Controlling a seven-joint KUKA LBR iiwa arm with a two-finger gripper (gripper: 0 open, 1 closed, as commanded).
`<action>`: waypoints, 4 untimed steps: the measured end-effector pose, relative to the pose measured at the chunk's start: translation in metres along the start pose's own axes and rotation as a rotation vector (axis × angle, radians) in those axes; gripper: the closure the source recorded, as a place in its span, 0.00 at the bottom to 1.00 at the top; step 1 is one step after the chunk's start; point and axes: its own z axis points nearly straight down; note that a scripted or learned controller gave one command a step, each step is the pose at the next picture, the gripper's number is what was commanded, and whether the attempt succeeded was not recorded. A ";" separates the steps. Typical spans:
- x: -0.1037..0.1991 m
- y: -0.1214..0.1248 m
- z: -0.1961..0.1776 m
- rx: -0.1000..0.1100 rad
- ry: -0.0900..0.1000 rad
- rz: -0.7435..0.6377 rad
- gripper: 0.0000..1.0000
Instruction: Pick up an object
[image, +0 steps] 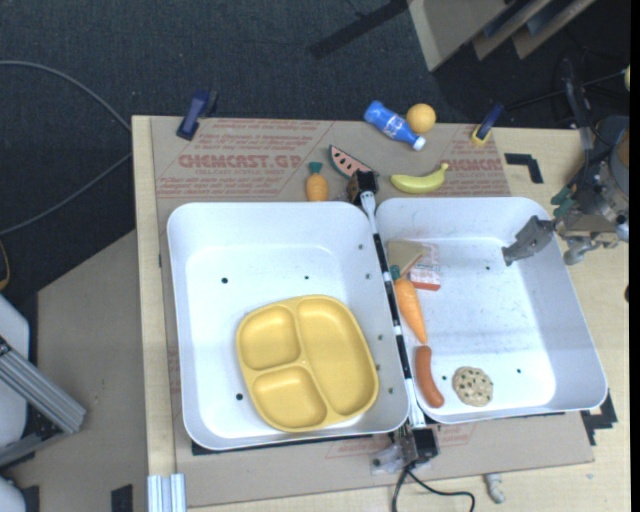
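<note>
The gripper (545, 243) hangs above the far right side of the right bin (560, 385). Its fingers seem spread apart with nothing between them, though the view is small here. The possible objects lie along the left wall of this bin: a carrot (410, 308), a sausage (428, 376) and a cookie (472, 385). A good attempt centres over one object, away from the wall, then descends straight.

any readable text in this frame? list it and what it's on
"CHEMCAST GP": red print on the brown board behind the left bin, partly blurred.
The same red print by the banana, behind the right bin: too blurred to read.
Label on the blue bottle: too small to read.
</note>
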 end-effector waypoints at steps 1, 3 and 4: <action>0.064 0.025 0.095 0.002 0.001 -0.001 0.00; 0.059 -0.062 0.124 0.002 -0.001 0.003 0.00; 0.061 -0.005 0.186 -0.011 -0.005 0.003 0.00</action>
